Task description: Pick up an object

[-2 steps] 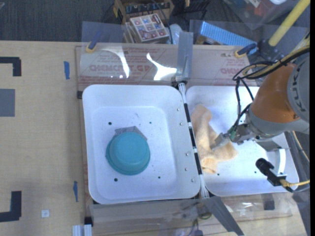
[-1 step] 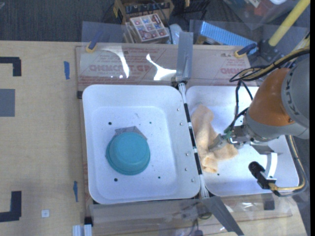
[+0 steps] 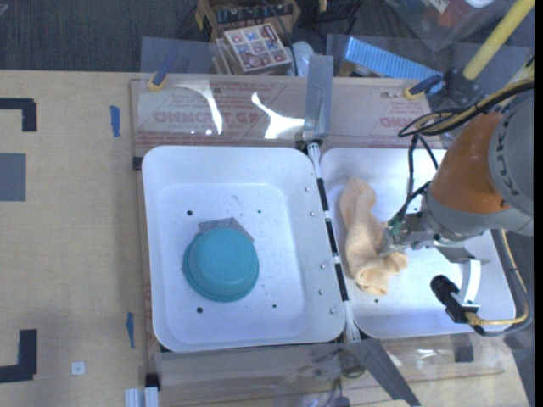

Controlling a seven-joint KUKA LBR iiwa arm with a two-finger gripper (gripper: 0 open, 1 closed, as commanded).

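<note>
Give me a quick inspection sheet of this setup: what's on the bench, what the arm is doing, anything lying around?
Surface: wooden bench with two white bins, left bin and right bin.
Job's things: teal bowl, upside down in the left bin; yellow cloth, crumpled in the right bin.
Clutter: grey scrap beside the bowl.
Gripper: gripper down at the cloth's right edge; a grasp cannot be judged.
Cables: black cables looping along the arm.
Surroundings: boxes and a blue pad behind the bench.
</note>
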